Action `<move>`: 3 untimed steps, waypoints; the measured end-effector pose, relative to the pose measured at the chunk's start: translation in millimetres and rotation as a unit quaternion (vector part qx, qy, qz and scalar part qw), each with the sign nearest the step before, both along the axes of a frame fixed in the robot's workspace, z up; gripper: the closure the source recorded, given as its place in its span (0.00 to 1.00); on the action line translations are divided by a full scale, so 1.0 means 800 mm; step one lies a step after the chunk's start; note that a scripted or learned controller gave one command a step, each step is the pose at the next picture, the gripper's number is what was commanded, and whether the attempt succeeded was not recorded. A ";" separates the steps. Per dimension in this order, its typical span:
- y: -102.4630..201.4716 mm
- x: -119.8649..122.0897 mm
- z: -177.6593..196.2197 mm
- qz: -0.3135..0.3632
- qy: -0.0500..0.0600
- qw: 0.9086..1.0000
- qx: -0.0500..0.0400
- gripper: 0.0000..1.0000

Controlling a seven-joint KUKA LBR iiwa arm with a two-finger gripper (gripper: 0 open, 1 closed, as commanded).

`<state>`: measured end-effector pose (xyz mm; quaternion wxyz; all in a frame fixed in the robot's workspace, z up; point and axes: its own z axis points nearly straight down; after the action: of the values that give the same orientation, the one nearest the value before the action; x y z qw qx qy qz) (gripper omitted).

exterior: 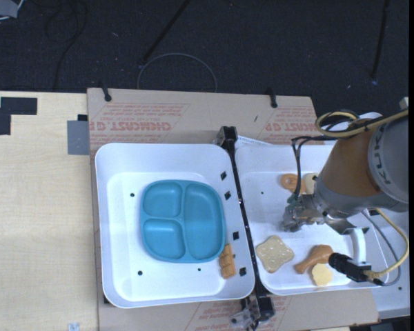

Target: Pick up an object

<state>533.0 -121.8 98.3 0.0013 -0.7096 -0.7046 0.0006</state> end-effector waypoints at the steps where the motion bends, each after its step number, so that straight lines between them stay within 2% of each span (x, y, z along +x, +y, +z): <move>1: 0.003 0.006 0.077 0.004 -0.003 1.000 -0.001 1.00; 2: 0.002 0.008 0.143 0.004 -0.003 1.000 -0.001 1.00; 3: 0.063 0.029 0.135 0.006 0.000 1.000 0.001 1.00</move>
<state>555.9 -71.3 206.2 0.0018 -0.7057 -0.7085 0.0001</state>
